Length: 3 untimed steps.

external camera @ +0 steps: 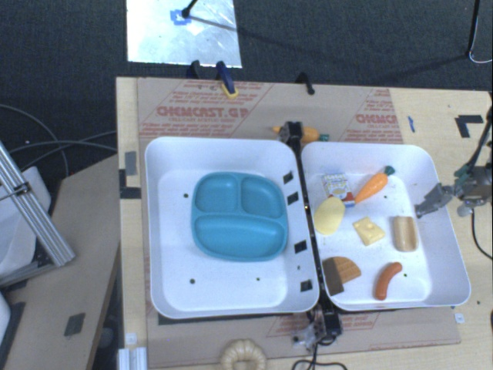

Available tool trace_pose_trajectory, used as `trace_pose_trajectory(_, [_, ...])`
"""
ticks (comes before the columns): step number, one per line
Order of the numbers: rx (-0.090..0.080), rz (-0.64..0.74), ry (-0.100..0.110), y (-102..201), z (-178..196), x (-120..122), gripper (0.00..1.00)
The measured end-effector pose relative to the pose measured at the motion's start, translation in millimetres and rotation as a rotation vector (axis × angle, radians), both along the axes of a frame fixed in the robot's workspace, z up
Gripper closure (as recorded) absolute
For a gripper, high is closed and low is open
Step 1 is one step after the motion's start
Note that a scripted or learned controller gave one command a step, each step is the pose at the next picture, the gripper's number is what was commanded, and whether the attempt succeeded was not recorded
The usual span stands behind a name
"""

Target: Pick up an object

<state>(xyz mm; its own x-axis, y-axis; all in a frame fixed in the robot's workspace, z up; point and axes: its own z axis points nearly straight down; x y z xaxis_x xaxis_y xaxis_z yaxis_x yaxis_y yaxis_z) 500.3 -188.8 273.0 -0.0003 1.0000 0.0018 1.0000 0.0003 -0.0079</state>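
Note:
The right bin (431,284) holds several toy foods: an orange carrot (371,185), a pale yellow fruit (330,216), a cheese wedge (369,230), a tan bread roll (404,233), a red sausage (387,280), a brown slice (341,270) and a small printed packet (336,183). My gripper (441,197) hangs over the right rim of this bin, just up and right of the bread roll. It is apart from every item and nothing is seen in it.
The left bin (169,284) carries a blue divided plate (239,216). Black clips join the bins along the middle wall (300,222). A small yellow item (308,135) lies behind the bins on the cardboard. A metal frame (31,222) stands at far left.

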Motion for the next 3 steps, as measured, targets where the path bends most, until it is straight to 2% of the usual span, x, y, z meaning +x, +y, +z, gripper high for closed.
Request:
trace_pose_trajectory(1, [-0.002, 0.003, -0.009, 0, 5, 2, 0.00])
trace_pose_trajectory(3, [0.000, 0.000, -0.004, -9, -111, -1, 0.00])
